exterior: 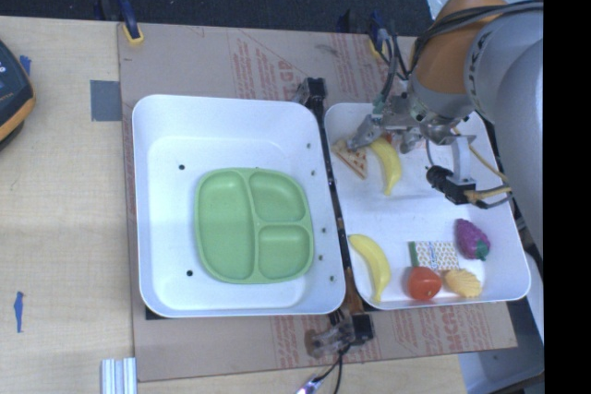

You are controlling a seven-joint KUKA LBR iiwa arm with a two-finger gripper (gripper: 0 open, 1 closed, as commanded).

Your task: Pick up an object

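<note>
My gripper (388, 132) hangs low at the back of the right bin (416, 206), directly over the upper end of a yellow banana (390, 169). The banana lies slanted, its top tucked under the gripper, so contact there is hidden. A brown pizza-slice toy (353, 161) lies just left of that banana. Near the bin's front lie a second banana (371, 263), a red tomato (424, 283), a yellow corn piece (463, 282), a purple fruit (472, 238) and a small patterned block (433, 253).
The left bin (166, 161) holds a green divided plate (254, 224). The grey arm with its orange band (462, 41) and a black cable (452, 183) cover the right bin's back right. Clamps stand along the bench's far edge.
</note>
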